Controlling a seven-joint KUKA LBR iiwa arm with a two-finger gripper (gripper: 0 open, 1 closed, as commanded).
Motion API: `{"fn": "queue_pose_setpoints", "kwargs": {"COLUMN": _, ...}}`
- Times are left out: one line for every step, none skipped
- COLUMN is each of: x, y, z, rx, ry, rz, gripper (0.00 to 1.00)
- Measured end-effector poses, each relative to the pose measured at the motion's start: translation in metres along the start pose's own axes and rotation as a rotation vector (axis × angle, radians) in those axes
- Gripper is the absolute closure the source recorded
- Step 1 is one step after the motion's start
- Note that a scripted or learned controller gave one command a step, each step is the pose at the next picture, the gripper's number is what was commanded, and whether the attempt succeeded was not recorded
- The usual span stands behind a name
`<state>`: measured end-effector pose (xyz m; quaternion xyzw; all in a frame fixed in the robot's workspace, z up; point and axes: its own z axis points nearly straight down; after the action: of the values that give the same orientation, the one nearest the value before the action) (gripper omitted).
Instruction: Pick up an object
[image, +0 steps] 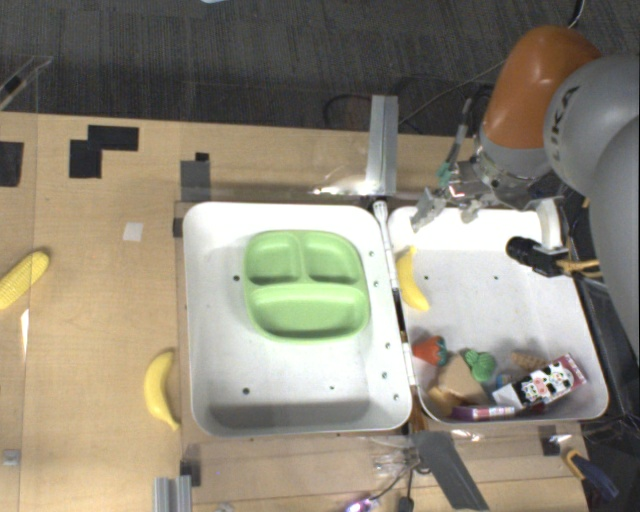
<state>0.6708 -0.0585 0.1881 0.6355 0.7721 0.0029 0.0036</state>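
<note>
— Heaped in the near corner of the right-hand shallow white bin (505, 300) you have a black-and-white printed box (545, 383), a tan block (455, 378), and small green (478, 362) and red pieces (428, 350), all touching or overlapping. Which do you go for?

— Probably the yellow curved banana-shaped toy (408, 280). It lies alone against that bin's left wall, well apart from the heap.

— Where does it lie from your gripper (452, 200)?

— Your gripper hangs over the bin's far edge. The toy is toward the camera and a little left of it, with its long axis running along the wall.

— Open or closed?

— You cannot tell from this slant, and I see nothing held. The wall crowds one side, so you should judge the approach carefully.
</note>
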Motion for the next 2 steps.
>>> {"fn": "queue_pose_setpoints", "kwargs": {"x": 0.035, "y": -0.0034, "z": 0.002, "rx": 0.004, "ry": 0.002, "rz": -0.059, "gripper": 0.0}}
{"fn": "queue_pose_setpoints", "kwargs": {"x": 0.0266, "y": -0.0127, "z": 0.0017, "rx": 0.003, "ry": 0.001, "rz": -0.124, "gripper": 0.0}}
